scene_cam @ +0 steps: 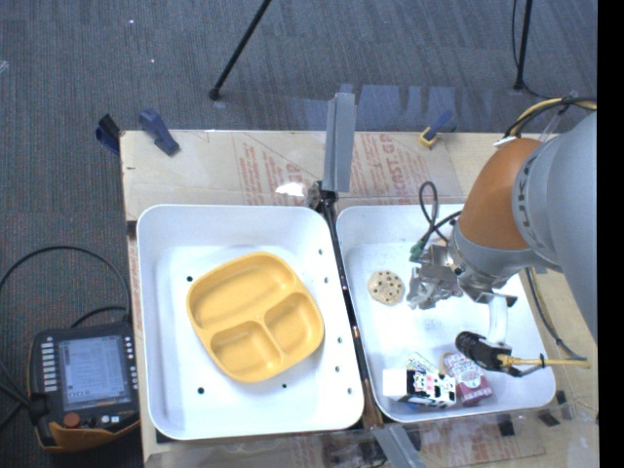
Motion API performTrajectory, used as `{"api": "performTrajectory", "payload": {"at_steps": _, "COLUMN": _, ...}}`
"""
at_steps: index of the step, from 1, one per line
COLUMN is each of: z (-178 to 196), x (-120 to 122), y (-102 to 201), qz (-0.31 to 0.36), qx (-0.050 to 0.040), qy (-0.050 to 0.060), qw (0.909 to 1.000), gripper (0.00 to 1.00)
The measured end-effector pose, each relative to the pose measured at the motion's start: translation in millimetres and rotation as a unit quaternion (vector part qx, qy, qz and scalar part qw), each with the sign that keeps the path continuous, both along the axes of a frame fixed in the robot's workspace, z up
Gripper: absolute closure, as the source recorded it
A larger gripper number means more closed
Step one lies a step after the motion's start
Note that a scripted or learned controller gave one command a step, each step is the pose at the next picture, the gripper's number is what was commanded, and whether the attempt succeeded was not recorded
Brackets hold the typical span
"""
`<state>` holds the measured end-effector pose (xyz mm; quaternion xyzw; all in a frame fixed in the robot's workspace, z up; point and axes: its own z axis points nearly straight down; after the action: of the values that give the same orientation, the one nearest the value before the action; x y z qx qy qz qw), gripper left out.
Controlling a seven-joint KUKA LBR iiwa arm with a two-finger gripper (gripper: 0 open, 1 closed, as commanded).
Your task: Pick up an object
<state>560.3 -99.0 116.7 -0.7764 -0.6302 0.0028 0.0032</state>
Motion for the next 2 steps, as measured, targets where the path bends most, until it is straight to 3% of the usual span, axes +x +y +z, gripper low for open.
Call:
{"api": "performTrajectory", "payload": {"at_steps": 1, "z": 0, "x": 0, "y": 0, "qz": 0.000, "qx": 0.0001, "qy": 0.000, "qw": 1.0000, "gripper": 0.00}}
{"api": "performTrajectory", "payload": {"at_steps": 2, "z": -33, "x": -83, "y": 3, "qz": 0.006, "qx": 0.0011, "qy": 0.001, "qw": 1.0000, "gripper": 0.00}}
